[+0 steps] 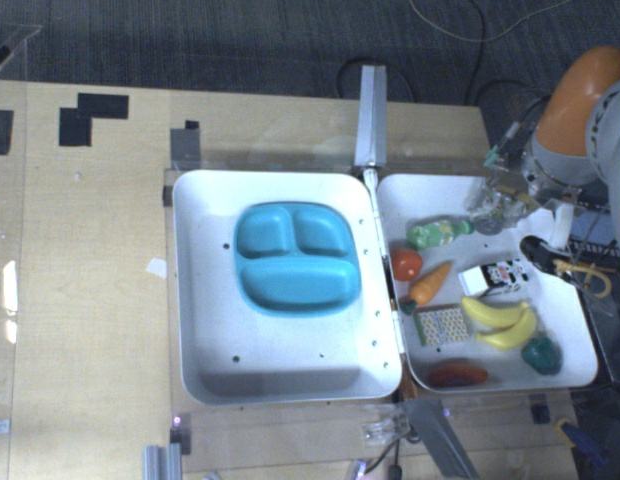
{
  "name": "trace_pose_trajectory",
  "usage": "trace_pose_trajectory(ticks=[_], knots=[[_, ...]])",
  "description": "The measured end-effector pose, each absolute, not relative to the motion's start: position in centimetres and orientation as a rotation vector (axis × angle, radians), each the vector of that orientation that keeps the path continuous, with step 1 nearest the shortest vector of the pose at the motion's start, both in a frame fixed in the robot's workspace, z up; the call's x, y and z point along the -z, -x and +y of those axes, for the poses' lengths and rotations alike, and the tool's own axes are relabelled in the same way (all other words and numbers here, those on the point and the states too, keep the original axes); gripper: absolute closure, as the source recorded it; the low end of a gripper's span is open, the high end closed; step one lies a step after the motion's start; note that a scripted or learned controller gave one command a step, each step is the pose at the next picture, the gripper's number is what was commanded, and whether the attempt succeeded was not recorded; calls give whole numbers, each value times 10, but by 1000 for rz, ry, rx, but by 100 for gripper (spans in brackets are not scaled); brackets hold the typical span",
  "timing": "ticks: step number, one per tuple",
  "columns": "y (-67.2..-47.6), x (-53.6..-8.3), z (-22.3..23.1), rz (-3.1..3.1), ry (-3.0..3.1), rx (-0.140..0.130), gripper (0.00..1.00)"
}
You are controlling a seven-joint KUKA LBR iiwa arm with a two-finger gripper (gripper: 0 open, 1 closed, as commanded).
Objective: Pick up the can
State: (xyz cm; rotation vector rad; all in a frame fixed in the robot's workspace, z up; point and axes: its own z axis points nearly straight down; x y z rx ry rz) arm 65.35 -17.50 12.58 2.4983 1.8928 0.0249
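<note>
The arm reaches in from the right, and its gripper (502,196) hangs over the back right corner of the right bin (586,366). Right under the gripper's tip is a small silvery, shiny shape (487,212) that looks like the can. It sits just right of a green bottle (437,232). The gripper's body partly covers it, and I cannot tell whether the two touch.
The right bin also holds a tomato (406,264), a carrot (430,282), a white printed box (500,276), two bananas (500,323), a grey gridded block (442,325), a red item (455,374) and a dark green item (540,353). A blue divided plate (295,258) lies in the left bin (205,358).
</note>
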Motion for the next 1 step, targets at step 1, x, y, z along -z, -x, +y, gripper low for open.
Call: trace_pose_trajectory(ticks=[1], knots=[[-671,-188,-129,1807,-2564,-9,100]])
